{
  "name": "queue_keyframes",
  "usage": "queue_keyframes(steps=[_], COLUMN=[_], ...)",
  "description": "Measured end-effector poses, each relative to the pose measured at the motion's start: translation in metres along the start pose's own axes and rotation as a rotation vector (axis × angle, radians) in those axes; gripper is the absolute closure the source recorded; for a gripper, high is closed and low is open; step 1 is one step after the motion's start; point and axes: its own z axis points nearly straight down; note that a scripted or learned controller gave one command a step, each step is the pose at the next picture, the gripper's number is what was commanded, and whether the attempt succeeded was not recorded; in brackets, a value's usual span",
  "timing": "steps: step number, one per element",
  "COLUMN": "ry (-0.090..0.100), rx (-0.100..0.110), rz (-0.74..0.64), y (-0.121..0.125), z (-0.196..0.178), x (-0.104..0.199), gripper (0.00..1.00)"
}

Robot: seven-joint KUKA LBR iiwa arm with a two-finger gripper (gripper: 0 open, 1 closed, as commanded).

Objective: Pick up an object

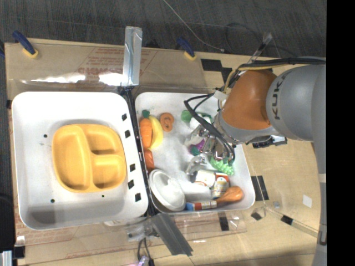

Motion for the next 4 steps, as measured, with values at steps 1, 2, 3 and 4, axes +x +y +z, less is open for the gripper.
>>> queue_keyframes(steps=[1, 2, 3, 4], ry=[-0.001, -0.005, -0.011, -0.002], rx=[-0.001, -0.001, 0.000, 0.000], rz=[-0.134, -0.137, 0.104, 0.513], y=[-0.018, -0.016, -0.013, -0.016], z=[-0.001, -0.012, -0.144, -0.182], x=[-0.047, -0.049, -0.082, -0.067], gripper=[0.00, 1.00, 1.00, 1.00])
